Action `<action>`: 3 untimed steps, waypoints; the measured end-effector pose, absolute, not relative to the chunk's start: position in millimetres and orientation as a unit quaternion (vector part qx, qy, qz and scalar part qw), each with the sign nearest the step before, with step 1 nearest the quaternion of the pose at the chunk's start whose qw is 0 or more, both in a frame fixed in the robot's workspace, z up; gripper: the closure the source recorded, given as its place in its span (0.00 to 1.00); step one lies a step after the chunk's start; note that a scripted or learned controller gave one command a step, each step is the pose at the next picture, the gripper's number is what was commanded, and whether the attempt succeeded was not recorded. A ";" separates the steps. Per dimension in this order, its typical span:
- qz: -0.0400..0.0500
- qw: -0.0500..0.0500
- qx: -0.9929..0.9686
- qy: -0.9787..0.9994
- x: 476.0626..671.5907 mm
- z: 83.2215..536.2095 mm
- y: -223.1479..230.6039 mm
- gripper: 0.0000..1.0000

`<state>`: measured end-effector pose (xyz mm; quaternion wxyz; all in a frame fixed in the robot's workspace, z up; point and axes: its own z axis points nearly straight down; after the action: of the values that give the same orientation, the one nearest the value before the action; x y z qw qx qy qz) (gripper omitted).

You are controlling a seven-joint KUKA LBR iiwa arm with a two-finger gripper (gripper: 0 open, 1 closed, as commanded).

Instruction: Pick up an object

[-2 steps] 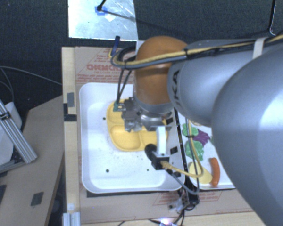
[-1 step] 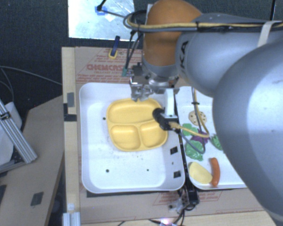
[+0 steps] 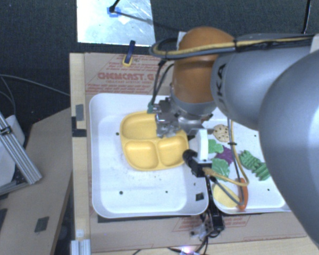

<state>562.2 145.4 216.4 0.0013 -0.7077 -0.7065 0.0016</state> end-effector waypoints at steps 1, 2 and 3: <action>-0.002 -0.001 -0.705 -0.709 600.5 213.6 171.6 1.00; 0.003 0.002 -0.708 -0.706 574.0 144.4 136.7 1.00; -0.002 -0.003 -0.710 -0.704 541.0 240.0 33.8 1.00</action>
<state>541.0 33.8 240.0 -0.0034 -0.7103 -0.7038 -0.0016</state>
